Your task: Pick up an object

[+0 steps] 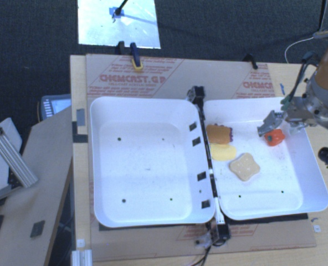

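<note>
claw point(273, 127): we see it low over the right bin point(297, 204), right up against a small red-orange thing point(274, 138); can't tell how far apart it is
red-orange thing: roundish, far side of that bin
neighbours: burger-looking piece point(219, 133), yellow piece point(224, 153), tan piece point(244, 167)

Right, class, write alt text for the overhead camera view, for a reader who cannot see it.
A grey robot arm reaches in from the right, its gripper low over a small red-orange object in the right white bin. Nearer the divider in that bin lie a brown and orange piece, a yellow piece and a tan toast-shaped piece. The left white bin sits alongside.
</note>
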Motion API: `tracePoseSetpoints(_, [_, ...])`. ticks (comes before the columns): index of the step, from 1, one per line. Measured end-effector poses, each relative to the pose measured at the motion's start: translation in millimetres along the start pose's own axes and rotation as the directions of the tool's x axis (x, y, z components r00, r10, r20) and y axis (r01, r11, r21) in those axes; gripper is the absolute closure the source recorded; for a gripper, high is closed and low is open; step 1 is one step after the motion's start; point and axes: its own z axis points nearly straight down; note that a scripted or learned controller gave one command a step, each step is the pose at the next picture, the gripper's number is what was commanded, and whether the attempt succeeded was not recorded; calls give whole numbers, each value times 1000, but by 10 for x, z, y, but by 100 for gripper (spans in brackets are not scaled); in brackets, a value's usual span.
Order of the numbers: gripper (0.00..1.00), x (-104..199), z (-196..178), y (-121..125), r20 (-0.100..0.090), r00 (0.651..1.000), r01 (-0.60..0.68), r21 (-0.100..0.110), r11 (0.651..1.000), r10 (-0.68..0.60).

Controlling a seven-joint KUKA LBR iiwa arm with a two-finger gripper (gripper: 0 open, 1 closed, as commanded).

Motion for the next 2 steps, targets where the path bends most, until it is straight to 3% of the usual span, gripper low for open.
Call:
tracePoseSetpoints(1, [100,0,-112,9,0,1000,3,-3,1000,-3])
tracePoseSetpoints(2, [100,691,-1411,-265,-2,1000,9,-16,1000,-10])
